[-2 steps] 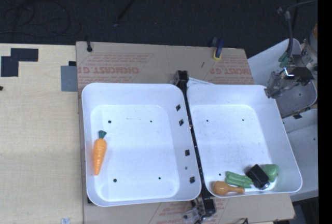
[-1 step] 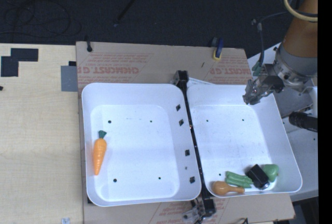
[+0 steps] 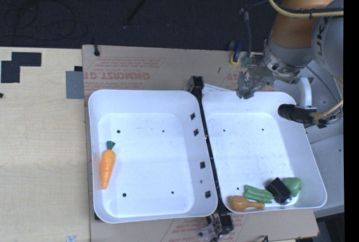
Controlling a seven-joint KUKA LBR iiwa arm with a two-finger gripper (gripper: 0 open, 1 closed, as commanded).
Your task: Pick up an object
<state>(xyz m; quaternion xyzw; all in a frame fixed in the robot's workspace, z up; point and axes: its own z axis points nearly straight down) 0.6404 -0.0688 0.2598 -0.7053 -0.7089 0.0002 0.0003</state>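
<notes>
Above right bin's [image 3: 314, 179] far rim, gripper [image 3: 245, 91], touching nothing.

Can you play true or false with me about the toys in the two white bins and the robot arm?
1. The carrot lies in the left bin. True.
2. The carrot is in the middle of its bin. False: it lies near that bin's left wall.
3. The gripper is at the far edge of the right bin. True.
4. The gripper is touching the black block. False: the block lies at the bin's near edge, far from the gripper.
5. The green bean pod lies beside the black block. True.
6. The orange pear-shaped toy is in the left bin. False: it is in the right bin, near its front edge.
</notes>
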